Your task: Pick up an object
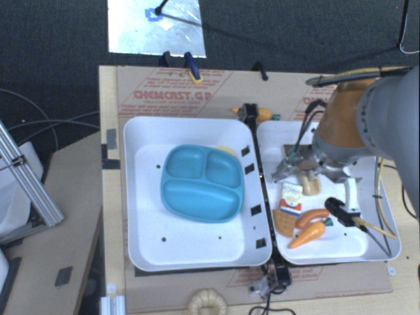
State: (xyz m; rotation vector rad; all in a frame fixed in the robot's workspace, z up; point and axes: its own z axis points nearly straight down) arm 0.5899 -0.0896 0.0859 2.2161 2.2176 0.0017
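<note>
Below your gripper, a carton, a cracker, a sausage and a carrot are crowding the way. The bin wall is hemming it in leftward; above it, bare floor is lying open.

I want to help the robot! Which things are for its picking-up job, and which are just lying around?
For the job: gripper, carrot, red sausage, small carton, blue plate.
Just lying about: foil sheet, blue clamp.
</note>
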